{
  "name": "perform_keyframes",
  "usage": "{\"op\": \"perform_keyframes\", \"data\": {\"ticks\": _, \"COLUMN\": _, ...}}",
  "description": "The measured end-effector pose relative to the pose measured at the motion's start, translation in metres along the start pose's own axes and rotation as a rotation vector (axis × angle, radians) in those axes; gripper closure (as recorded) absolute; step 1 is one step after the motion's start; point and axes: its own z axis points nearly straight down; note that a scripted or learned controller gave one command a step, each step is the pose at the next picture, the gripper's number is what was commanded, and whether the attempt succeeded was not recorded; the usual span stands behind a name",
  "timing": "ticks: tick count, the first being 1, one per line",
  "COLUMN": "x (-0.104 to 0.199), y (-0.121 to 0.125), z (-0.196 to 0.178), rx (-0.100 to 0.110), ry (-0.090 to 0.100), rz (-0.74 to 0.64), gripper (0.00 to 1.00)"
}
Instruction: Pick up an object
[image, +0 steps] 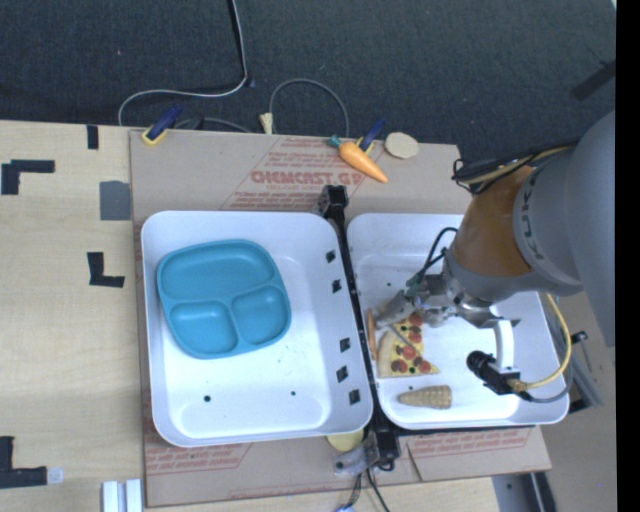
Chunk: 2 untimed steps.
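The gripper (418, 300) is hanging right above the pizza slice (403, 348); I cannot tell its state. It should be dropping straight down.

Dark carpet floor (120, 50), pale wooden bench (60, 330), brown cardboard sheet (290, 175)

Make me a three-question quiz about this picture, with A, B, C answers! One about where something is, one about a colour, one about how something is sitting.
1. Where is the toy carrot?
A. in the left bin
B. on the cardboard behind the bins
C. on the plate

2. What colour is the divided plate?
A. blue
B. red
C. yellow

3. How is the plate sitting?
A. flat in the left bin
B. standing on edge
C. stacked on the pizza slice

Answers: 1 B, it lies beyond the bins' far rims. 2 A, it is light blue. 3 A, its compartments face up.
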Motion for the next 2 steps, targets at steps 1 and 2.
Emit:
{"op": "perform_keyframes", "data": {"ticks": 1, "x": -0.001, "y": 0.001, "z": -0.017, "rx": -0.002, "ry": 0.001, "rz": 0.001, "gripper": 1.00}}
{"op": "perform_keyframes", "data": {"ticks": 2, "x": 0.063, "y": -0.009, "z": -0.109, "rx": -0.001, "ry": 0.007, "rz": -0.007, "gripper": 1.00}}
